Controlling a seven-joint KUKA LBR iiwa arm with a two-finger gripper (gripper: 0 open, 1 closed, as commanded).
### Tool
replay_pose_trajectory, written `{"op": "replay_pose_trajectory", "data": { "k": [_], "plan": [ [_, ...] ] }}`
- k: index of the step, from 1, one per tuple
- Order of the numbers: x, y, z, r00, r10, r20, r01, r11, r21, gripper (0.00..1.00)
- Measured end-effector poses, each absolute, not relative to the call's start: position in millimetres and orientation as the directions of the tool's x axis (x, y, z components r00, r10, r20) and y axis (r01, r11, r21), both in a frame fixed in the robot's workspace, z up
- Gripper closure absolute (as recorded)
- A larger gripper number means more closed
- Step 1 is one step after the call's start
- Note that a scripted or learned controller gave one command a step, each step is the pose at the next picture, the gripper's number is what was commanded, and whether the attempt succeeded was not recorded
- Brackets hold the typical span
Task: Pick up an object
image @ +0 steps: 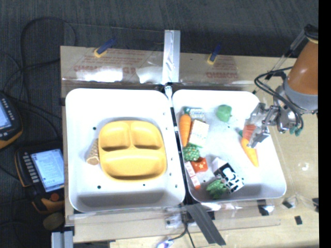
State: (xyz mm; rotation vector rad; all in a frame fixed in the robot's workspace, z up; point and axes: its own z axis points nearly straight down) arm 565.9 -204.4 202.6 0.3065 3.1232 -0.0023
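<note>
My gripper (260, 124) hangs over the right side of the right bin (269, 187), reaching in from the right. Just below and left of it lies an orange carrot (251, 150), its thick end right by the gripper and its tip pointing toward the front. The view does not show whether the carrot is touched or held. Further left in the same bin lie a second carrot (184, 129), a white box (199, 133), a green ball (224, 112), a broccoli piece (192, 152), a red box (198, 167) and a black-and-white object (230, 179).
The left bin (77, 190) holds a yellow divided plate (132, 149) with a tan cone (93, 153) against its left side. A green leafy piece (215, 188) sits near the right bin's front wall. Cables and the arm's wrist (302, 76) stand beyond the right rim.
</note>
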Motion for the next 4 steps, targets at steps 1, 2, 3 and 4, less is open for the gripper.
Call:
{"op": "replay_pose_trajectory", "data": {
  "k": [1,2,3,4],
  "plan": [
    [530.3,-186,109,-0.935,0.355,-0.003,0.355,0.935,-0.003,1.00],
    [530.2,-185,109,-0.935,0.355,-0.003,0.355,0.935,-0.003,0.00],
    [587.0,-223,89,-0.988,0.154,-0.010,0.154,0.988,-0.002,0.00],
    [575.6,-210,90,-0.963,0.268,-0.016,0.268,0.963,-0.001,0.00]
  ]
}}
